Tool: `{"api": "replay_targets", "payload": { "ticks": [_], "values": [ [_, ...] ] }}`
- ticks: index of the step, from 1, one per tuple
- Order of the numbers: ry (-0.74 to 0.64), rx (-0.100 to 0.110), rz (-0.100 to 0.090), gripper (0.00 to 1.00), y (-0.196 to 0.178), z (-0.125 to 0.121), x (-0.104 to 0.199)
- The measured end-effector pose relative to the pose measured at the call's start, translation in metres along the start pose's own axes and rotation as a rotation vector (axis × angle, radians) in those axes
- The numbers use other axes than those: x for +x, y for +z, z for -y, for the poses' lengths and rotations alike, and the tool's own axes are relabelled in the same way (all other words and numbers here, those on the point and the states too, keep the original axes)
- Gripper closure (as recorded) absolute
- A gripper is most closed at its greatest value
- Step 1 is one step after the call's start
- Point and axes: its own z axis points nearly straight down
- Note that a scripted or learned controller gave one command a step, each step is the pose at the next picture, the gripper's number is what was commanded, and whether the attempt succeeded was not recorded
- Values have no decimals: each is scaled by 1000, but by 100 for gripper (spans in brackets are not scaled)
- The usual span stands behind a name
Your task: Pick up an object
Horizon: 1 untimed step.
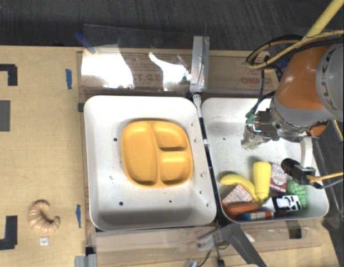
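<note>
Cluster of objects at 5 o'clock of right bin (227, 115): yellow block (262, 178) upright-ish, banana (238, 181) just left of it, red marker (244, 208) below. Gripper (259, 133) at 12 o'clock of block, apart, above bare bin floor; nothing seen between it. Yellow divided tray (156, 152) centred in left bin (99, 121). Croissant toy (44, 216) on bench at 8 o'clock.

The left bin (99, 149) holds a yellow divided tray (156, 152) — three compartments, lying flat near its middle. On the wooden worktop (38, 149), well to the left of the bins, lies a curled tan croissant-like item (44, 216) with a small white tag (44, 241) just below it. Blue tape strips (68, 78) and black tape marks (8, 74) sit on the worktop — a clear plastic sheet (133, 65) stands behind the left bin.
</note>
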Motion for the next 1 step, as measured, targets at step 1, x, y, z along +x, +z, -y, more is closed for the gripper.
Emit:
{"api": "replay_targets", "payload": {
  "ticks": [1],
  "values": [
    [2, 3, 1, 0, 1, 1, -1]
  ]
}}
